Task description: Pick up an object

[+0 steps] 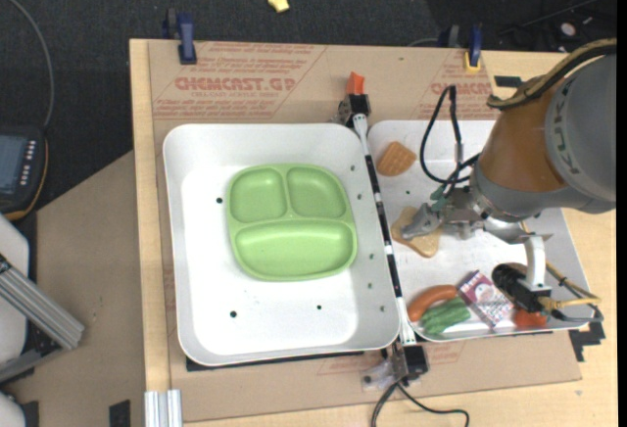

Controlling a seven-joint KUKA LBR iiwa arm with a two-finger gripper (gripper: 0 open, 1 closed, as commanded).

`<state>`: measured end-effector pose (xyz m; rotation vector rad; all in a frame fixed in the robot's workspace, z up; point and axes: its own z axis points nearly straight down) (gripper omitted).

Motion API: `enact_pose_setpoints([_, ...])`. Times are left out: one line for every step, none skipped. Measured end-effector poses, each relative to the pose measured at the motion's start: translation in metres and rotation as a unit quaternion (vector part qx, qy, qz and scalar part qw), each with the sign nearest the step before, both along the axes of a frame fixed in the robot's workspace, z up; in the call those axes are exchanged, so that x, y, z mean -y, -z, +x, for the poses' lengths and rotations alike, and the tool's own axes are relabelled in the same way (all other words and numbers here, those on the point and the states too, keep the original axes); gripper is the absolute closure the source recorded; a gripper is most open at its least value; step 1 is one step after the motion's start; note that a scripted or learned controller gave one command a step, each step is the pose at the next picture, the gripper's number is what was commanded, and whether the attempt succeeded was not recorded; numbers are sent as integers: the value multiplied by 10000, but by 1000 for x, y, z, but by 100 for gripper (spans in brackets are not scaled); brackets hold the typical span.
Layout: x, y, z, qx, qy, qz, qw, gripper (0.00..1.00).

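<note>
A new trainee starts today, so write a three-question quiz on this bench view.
1. True or false: the green divided plate lies in the left bin.
2. Pick one. The gripper is above: A) the left bin; B) the right bin; C) the bare bench outside both bins.
3. Short answer: how many compartments does the plate have?

Key: 1 true; 2 B; 3 three.

Even bright lighting, slightly soft focus.
</note>
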<state>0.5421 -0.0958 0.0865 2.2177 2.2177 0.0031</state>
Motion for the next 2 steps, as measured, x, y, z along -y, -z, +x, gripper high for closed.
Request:
enact_pose_setpoints([-2,-1,-1,8,11,-1,10000,0])
enact_pose_setpoints([-2,0,2,-7,4,9,10000,0])
